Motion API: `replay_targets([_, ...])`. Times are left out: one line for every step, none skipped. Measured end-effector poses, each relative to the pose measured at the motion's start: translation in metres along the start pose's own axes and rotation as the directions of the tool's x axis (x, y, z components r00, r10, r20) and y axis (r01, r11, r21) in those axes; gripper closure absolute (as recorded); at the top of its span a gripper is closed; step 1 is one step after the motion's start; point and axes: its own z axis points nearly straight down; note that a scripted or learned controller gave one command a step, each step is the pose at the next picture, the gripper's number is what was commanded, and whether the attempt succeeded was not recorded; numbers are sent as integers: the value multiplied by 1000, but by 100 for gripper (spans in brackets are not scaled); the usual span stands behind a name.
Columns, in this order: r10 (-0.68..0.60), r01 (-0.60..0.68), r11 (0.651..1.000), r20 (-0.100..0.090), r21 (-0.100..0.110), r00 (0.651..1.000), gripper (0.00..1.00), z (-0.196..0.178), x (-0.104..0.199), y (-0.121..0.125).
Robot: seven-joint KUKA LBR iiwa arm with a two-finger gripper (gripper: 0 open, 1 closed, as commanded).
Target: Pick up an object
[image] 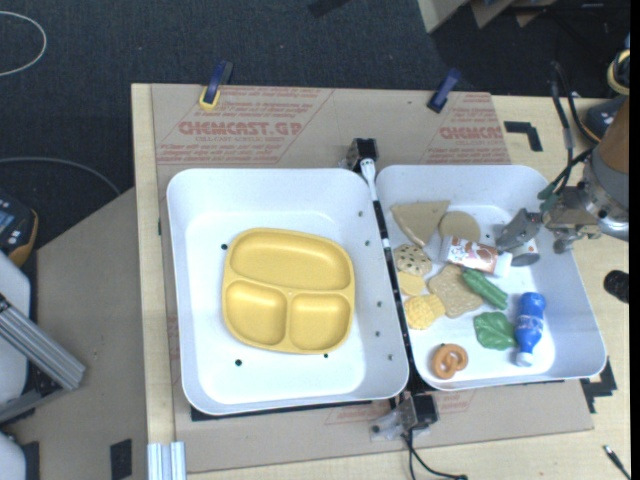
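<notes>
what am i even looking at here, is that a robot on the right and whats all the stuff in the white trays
Yes. One camera above a bench looks down at a slant. The grey machine entering from the right is a robot arm, and its two-finger gripper hangs over the right bin; whether it holds anything is unclear from here. The bench carries two shallow white bins side by side. The left bin holds a yellow divided plate. The right bin holds a heap of toy food: a blue bottle, a green leaf, a pretzel, a waffle, a cookie and a red-and-white packet. The arm's job is to pick one up.
</notes>
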Motion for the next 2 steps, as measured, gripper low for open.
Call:
replay_targets([-3, 3, 1000, 3, -13, 1000, 0, -6, 0, 3])
replay_targets([-2, 2, 1000, 0, -6, 1000, 0, 40, -3, -4])
